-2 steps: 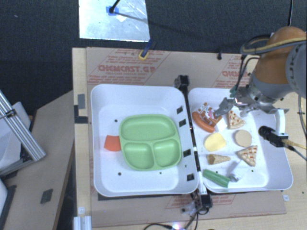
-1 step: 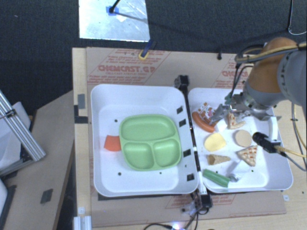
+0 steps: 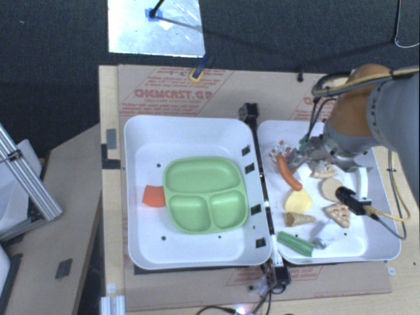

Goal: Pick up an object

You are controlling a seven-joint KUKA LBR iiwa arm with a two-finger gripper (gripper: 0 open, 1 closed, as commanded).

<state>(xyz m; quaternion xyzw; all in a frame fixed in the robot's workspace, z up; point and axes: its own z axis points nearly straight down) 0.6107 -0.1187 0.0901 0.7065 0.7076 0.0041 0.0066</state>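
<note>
The gripper (image 3: 306, 152) hangs low over the back of the right bin (image 3: 369, 236), and the angle hides whether the claw is spread or pressed together; nothing can be seen held in it. The nearest candidate is the orange-red sausage (image 3: 289, 172), lying slantwise just beside the gripper near the bin's left wall. It looks like moulded toy food: light, smooth, rounded and probably a little slick, so it may roll or squirt out of a pinch near either tip. The better hold is likely across its middle, jaws square to its length. Around it lie other small toy pieces, all light by the look of them: a flat yellow wedge (image 3: 298, 202), a tan cone (image 3: 299, 219), a textured pizza slice (image 3: 338, 213), a pale round biscuit (image 3: 330, 188) and a green stick (image 3: 295, 243) at the front edge. The flat ones lie flush on the smooth floor and offer little to grip. The left bin (image 3: 141, 176) holds a glossy green divided plate (image 3: 203, 192) with an orange piece (image 3: 153, 196) just beside it
</note>
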